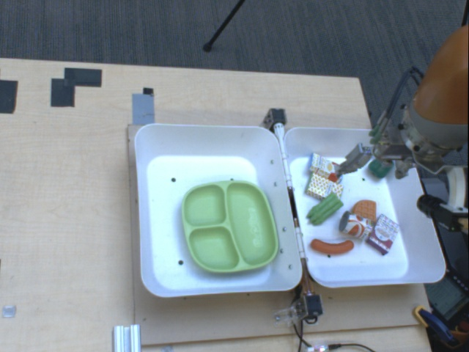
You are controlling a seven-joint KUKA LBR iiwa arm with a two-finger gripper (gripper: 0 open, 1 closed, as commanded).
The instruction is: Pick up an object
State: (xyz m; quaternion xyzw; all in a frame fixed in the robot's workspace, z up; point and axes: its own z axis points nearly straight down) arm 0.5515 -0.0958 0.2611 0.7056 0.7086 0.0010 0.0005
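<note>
Grey carpet surrounds a pale wooden bench (73, 196) carrying two shallow white bins. Left bin (146, 218): one green three-compartment plate (229, 226). Right bin (425, 266): patterned packets (322, 176), a green vegetable (325, 209), a sausage (332, 246), a small can (353, 227) and a dark red packet (383, 234), clustered near centre. The claw (366, 158) hangs over the right bin's far edge, beside the packets; its opening cannot be told. Judged step: approach. Next move calls for descent onto one item.
</note>
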